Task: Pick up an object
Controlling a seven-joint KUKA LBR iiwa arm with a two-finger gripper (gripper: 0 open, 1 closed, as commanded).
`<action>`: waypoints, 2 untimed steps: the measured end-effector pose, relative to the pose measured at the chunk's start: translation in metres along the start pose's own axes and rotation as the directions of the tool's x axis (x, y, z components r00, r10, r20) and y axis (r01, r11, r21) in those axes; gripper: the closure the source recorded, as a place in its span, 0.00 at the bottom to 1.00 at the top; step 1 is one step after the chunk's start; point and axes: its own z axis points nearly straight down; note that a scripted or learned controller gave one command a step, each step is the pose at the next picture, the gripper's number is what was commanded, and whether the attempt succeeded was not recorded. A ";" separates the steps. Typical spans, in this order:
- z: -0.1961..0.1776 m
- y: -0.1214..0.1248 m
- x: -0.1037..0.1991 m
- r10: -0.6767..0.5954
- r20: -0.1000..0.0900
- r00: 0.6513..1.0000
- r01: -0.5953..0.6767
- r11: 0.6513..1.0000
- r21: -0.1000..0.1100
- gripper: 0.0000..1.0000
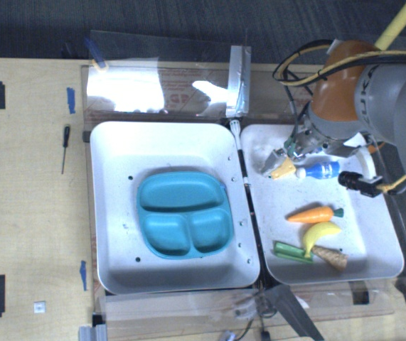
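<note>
My gripper (pixel 286 155) is low over the upper left of the right bin (pixel 380 258), below the arm's orange band. Right at its tip lies a small yellow-orange piece (pixel 282 168); whether it is gripped is unclear. A blue and white bottle (pixel 321 170) lies just to the right of it. Further down the bin sit an orange carrot (pixel 311 214), a yellow banana (pixel 319 234), a green stick-like piece (pixel 292 251) and a brown cone-like piece (pixel 330 258).
The left bin (pixel 110 190) holds a blue divided tray (pixel 183 212). A metal divider post (pixel 237 84) stands behind the bins. Black and yellow cables (pixel 362 182) hang from the arm over the right bin's right side.
</note>
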 end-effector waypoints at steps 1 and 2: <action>-0.013 0.002 -0.001 0.001 0.004 1.000 -0.001 1.000 -0.008 1.00; -0.103 0.018 0.047 0.143 0.001 0.990 -0.143 0.990 -0.007 1.00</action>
